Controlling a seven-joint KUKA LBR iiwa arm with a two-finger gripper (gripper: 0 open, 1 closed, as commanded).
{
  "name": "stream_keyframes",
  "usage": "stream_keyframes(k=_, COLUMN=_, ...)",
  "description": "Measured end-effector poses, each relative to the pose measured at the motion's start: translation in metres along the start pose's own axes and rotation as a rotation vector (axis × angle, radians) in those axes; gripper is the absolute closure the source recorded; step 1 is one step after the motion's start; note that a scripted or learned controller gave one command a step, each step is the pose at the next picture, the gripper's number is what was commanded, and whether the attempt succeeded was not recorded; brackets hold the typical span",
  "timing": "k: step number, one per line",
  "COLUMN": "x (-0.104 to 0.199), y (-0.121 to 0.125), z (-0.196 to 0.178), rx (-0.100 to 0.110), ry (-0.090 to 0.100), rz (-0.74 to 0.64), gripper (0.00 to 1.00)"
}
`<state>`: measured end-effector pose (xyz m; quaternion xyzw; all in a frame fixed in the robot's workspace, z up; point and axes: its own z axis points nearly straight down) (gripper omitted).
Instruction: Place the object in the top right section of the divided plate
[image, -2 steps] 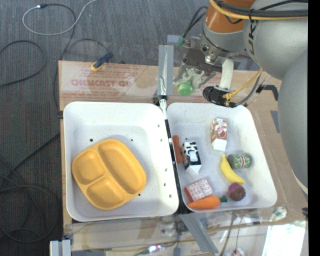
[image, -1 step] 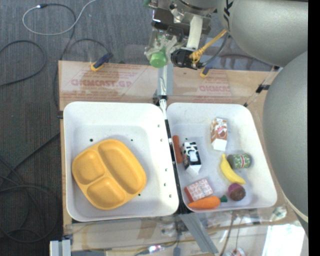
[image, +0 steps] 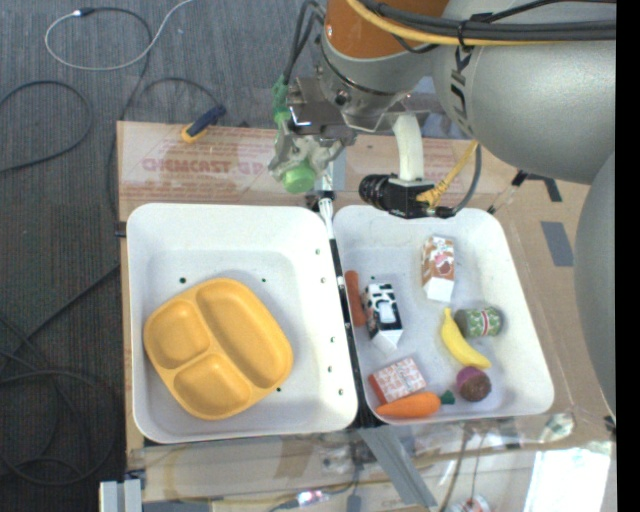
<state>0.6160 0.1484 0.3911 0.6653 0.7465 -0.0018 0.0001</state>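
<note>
faint reddish lettering is printed on the cardboard sheet (image: 200, 170) lying under and behind the two bins, and it can be read roughly as "chemcast", though its last letters are blurred. printing on the small cartons (image: 437, 268) in the right bin is too small to be read.

Place: a robotics lab — not a home.
Signs: loose cables (image: 60, 100) on grey carpet (image: 60, 200), cardboard-topped counter (image: 200, 170), two white bins (image: 150, 240) — toy food (image: 438, 268) sorted inside one.
</note>
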Motion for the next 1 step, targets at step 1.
stream_keyframes(k=1, x=0.0286, y=-0.0566, z=0.0209, rx=-0.001, ry=0.001, rz=-0.187, gripper=1.0)
